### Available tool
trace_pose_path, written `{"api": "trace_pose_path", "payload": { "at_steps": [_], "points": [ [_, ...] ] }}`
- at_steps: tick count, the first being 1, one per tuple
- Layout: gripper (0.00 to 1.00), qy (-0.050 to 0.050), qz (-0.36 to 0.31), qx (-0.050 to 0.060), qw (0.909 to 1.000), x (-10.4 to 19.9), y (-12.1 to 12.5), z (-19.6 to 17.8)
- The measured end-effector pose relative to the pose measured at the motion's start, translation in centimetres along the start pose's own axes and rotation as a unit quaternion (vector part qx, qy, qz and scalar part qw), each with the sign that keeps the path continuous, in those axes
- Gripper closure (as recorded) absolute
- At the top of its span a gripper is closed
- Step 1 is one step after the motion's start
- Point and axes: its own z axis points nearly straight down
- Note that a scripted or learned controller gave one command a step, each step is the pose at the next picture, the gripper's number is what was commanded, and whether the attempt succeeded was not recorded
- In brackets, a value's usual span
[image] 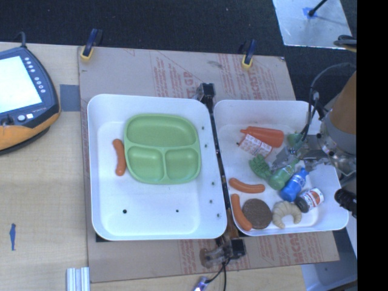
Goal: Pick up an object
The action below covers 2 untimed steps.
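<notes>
My gripper (291, 157) reaches in from the right and hangs low over the middle of the right bin (274, 106). Just under and beside it lie a green bottle (280, 177), a blue bottle (294, 186) and a green leafy toy (260, 165). An orange carrot (265, 135) and a white-and-red packet (253, 144) sit to its upper left. Nearer the front are a small white bottle with a red cap (311, 198), a croissant (287, 213), a brown round patty (257, 213) and two sausages (247, 187) (239, 213). The arm's body hides part of the bin's right side.
The left bin (103, 211) holds a green divided plate (162, 148) and one sausage (119, 157) at its left. A tablet-like pendant (24, 96) lies at the bench's far left. Clamps (90, 45) (248, 53) grip the cardboard's back edge.
</notes>
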Motion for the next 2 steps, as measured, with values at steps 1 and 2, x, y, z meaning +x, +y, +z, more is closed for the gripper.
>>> {"api": "trace_pose_path", "payload": {
  "at_steps": [1,2],
  "points": [
    [0.0,-0.003,0.0,-0.002,1.0,-7.22,1.97,11.55],
    [1.0,-0.002,-0.003,0.0,1.0,-7.08,1.93,10.7]
  ]
}}
